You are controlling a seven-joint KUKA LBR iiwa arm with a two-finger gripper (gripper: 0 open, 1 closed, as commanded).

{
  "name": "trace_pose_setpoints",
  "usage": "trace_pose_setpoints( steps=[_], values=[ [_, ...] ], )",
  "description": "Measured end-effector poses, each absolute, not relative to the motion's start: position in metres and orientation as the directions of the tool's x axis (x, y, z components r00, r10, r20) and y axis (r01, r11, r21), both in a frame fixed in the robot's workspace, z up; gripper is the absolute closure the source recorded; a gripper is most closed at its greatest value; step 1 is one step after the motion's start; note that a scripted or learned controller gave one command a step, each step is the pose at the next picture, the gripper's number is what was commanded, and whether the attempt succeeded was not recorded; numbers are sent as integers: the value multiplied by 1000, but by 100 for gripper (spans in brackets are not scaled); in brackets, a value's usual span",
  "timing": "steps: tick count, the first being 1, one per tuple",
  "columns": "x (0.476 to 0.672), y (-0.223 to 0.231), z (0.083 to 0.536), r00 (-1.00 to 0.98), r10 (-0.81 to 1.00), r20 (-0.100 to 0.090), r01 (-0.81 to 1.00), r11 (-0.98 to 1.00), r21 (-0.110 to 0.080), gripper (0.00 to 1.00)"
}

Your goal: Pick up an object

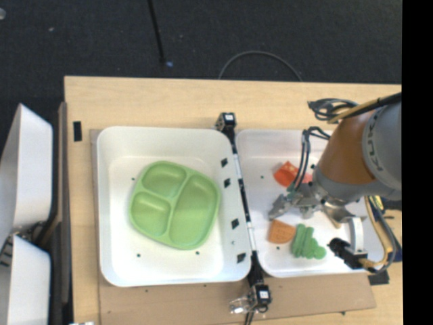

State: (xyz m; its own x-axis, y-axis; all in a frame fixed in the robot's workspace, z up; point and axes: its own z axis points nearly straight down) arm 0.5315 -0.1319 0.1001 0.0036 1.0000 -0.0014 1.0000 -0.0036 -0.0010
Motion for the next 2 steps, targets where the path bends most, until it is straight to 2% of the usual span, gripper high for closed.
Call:
trace_pose_setpoints(
  steps=[1, 2],
  values=[
    [533, -132, 112, 10, 1000, -1, 1000, -10, 3, 100],
    [538, -144, 166, 10, 1000, -2, 1000, -10, 7, 100]
  ],
)
